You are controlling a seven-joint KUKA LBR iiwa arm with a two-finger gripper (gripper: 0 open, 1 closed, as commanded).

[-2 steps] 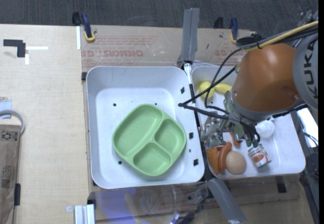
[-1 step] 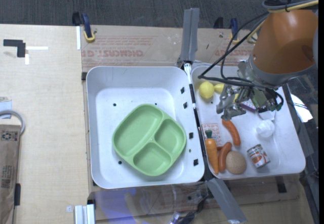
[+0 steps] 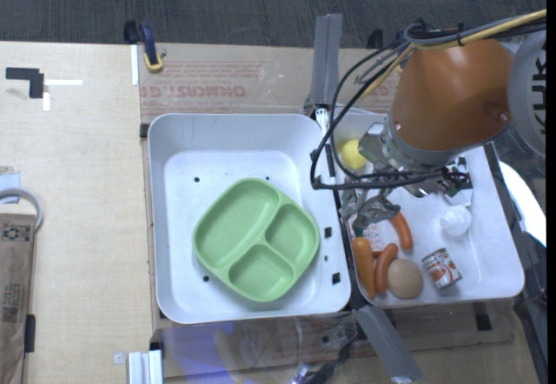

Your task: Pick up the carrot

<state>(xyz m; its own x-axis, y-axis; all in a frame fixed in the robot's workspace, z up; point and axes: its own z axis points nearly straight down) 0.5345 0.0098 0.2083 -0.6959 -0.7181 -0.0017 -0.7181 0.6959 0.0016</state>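
Note:
The carrot [image 3: 362, 267] is a long orange piece lying along the left wall of the right bin [image 3: 508, 282], near its front. The gripper [image 3: 372, 214] hangs low over the left half of that bin, just behind the carrot's far end, under the arm's orange band [image 3: 447, 96]. Nothing is seen held by it.
Beside the carrot lie two orange-red sausage-like pieces [image 3: 386, 262] [image 3: 400, 230], a tan egg-shaped item [image 3: 404, 279], a small can [image 3: 441, 269], a white object [image 3: 454, 219] and a yellow lemon [image 3: 351, 155]. The left bin [image 3: 169, 200] holds a green divided plate [image 3: 256, 239].

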